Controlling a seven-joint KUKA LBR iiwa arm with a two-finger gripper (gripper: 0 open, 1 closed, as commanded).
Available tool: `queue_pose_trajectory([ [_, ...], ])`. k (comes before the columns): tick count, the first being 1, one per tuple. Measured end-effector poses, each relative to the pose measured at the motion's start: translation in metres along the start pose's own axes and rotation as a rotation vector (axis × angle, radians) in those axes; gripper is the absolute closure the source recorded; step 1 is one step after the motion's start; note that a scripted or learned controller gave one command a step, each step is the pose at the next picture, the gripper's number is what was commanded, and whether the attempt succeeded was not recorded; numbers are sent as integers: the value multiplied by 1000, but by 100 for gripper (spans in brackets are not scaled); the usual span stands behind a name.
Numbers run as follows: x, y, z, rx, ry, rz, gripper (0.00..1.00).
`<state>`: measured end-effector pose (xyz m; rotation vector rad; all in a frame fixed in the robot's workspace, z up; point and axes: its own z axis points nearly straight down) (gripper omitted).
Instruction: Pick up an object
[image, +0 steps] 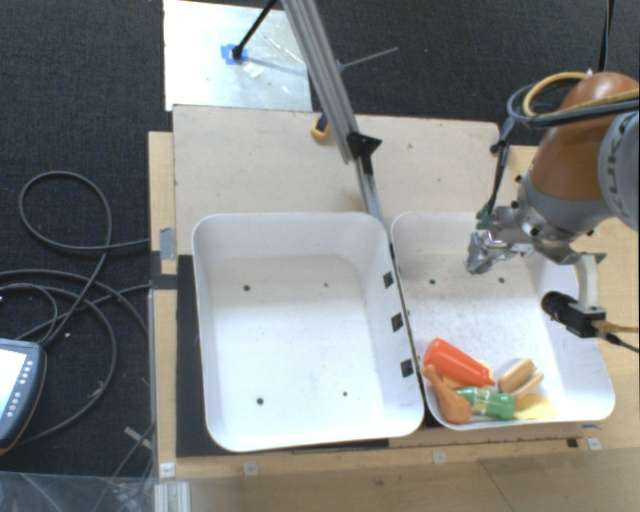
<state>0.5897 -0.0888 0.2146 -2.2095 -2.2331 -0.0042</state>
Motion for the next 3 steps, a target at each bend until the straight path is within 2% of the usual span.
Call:
queue_pose_trajectory([
  [2,101,40,4,-2,0,0,100],
  [3,151,44,-15,-2,0,1,100],
])
